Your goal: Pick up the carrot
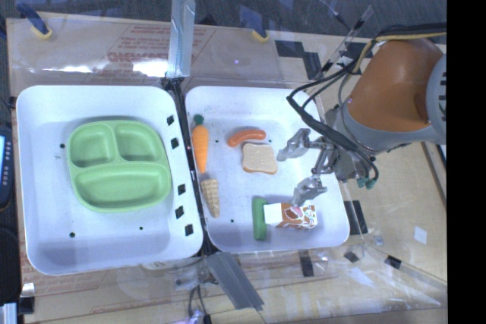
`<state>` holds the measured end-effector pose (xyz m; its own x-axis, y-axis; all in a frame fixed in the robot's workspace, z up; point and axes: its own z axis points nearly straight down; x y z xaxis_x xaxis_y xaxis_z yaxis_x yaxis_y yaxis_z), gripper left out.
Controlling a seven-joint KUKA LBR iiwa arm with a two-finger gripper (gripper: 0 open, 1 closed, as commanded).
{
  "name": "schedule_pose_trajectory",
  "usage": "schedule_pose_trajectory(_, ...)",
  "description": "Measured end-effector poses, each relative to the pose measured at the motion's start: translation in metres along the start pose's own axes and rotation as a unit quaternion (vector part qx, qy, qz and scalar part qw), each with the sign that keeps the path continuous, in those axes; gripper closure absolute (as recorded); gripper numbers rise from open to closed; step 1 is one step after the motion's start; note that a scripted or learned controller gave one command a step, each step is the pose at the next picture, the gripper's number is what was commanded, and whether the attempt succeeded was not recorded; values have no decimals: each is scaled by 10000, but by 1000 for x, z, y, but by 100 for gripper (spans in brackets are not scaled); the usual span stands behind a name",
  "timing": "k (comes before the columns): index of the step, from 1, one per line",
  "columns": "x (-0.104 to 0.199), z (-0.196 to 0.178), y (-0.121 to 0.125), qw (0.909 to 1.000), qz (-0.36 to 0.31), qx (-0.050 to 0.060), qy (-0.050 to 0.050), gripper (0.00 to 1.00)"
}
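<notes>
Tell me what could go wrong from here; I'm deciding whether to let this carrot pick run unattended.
1. The carrot lies along the left wall of the right bin, so one finger may strike the wall instead of sliding beside it.
2. The corn cob sits right at the carrot's lower end, so a low grasp could catch it too.
3. The tool hovers open at the bin's right side; sweeping left low, it could knock the bread slice or sausage.

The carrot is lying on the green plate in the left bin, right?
Not quite. The camera view shows the carrot lying in the right bin, along its left wall, above the corn cob. The green plate is in the left bin.
</notes>
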<state>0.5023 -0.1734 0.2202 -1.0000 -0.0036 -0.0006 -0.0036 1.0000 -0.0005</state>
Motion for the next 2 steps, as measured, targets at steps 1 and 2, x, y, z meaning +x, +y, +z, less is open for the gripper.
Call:
schedule_pose_trajectory(1,-57,128,45,10000,-85,-7,-5,0)
schedule_pose_trajectory(2,-58,118,47,9999,-123,0,-12,100)
